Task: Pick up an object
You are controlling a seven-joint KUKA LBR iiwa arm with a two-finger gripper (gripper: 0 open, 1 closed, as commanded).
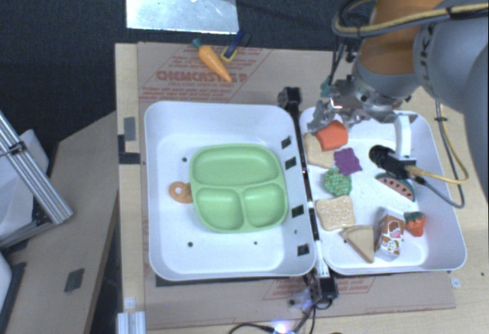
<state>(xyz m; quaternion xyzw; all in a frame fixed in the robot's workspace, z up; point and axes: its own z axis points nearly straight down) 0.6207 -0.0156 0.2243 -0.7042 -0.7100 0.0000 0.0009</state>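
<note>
1. A cardboard-covered bench [191,76], set against dark flooring, carries two shallow white bins side by side. A toy carrot [214,63] lies on the cardboard beyond them.
2. The left bin [164,141] holds a green divided plate [237,187], with a small brown ring [180,192] just beside its left edge.
3. The right bin [447,244] is the crowded one. An orange-red block [331,135] sits near its far left corner, with a purple piece [348,161] and a broccoli floret [336,183] close by. Nearer the camera lie a cracker [335,212], a watermelon slice [396,186], a sandwich wedge [359,239], a small carton [389,237] and a red-orange fruit [415,224].
4. Watching from my remote desk, I see the gripper [333,109] low over that far left corner, just above the orange-red block. From this slant I cannot tell whether it is open or closed, or whether it has the block.
5. I judge this to be the grasp step. The block appears to rest in the bin, not lifted, so the pick is not yet done.
6. The next move, as I read it, calls for a square grip on the block and then a straight lift. The bin's inner wall stands close on one side and the purple piece on the other, so a slanted pull could snag either.
</note>
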